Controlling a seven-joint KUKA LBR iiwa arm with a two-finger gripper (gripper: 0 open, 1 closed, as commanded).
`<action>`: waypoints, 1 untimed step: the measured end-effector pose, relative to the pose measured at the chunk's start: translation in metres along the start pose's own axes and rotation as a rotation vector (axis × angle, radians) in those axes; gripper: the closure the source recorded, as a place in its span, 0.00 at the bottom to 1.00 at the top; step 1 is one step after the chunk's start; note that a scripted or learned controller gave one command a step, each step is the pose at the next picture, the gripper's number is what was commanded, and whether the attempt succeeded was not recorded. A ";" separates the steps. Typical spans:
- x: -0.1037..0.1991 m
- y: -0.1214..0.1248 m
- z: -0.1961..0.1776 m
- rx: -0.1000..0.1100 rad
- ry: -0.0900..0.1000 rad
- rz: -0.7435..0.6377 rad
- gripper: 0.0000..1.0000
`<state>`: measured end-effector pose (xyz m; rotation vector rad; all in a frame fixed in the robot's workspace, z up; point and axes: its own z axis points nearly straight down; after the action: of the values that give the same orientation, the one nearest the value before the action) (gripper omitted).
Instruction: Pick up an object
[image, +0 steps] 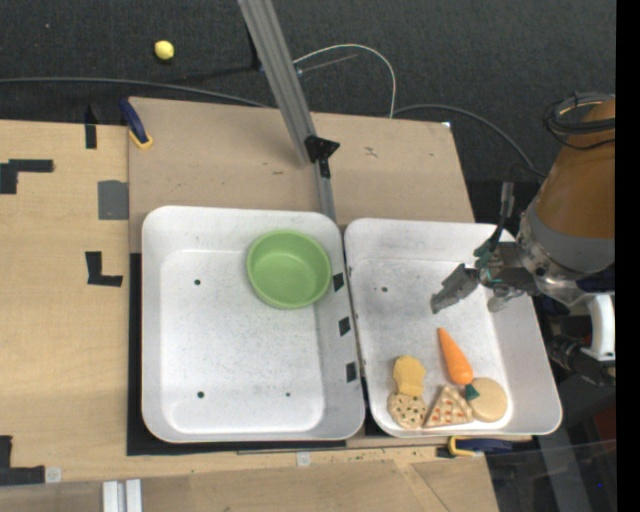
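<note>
With the pincer (462, 285) hovering over the middle of the right bin (400, 250), fingers unreadable as spread or pressed, nothing visibly pinched: toy carrot (455, 358) just below toward the bin's near edge, long axis near-vertical in view, leafy end down beside the cookie-like pieces.

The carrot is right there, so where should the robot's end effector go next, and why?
Probably a short move toward the view's bottom, then down. The end effector hangs over bare floor of the right bin, while the carrot lies just beyond it, apart from it, beside the other toy foods.
</note>
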<state>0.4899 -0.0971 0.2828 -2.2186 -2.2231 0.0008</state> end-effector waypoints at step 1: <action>0.000 0.000 0.000 0.000 0.000 0.000 0.00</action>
<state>0.4898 -0.0973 0.2828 -2.2184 -2.2230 0.0014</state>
